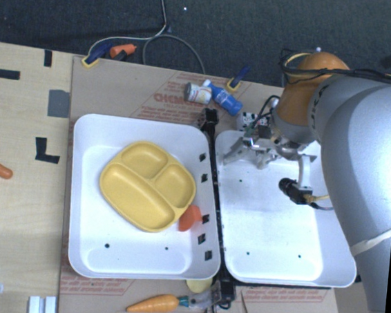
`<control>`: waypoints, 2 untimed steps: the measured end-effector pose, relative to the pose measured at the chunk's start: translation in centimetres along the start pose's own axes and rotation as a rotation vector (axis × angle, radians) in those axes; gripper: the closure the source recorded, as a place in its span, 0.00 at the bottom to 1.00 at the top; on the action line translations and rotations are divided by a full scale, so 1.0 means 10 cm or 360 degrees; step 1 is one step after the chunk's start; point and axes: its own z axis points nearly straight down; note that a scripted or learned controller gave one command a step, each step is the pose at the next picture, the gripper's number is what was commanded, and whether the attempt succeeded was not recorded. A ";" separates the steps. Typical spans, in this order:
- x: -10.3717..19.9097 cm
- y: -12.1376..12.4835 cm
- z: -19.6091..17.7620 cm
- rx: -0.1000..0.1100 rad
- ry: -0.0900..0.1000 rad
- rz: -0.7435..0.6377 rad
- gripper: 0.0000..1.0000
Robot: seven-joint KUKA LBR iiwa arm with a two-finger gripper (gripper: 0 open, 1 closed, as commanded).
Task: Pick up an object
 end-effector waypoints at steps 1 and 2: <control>0.00 0.00 -0.10 -0.0001 -0.0004 -0.0001 1.00; -0.01 0.00 -0.10 -0.0001 -0.0007 -0.0001 0.00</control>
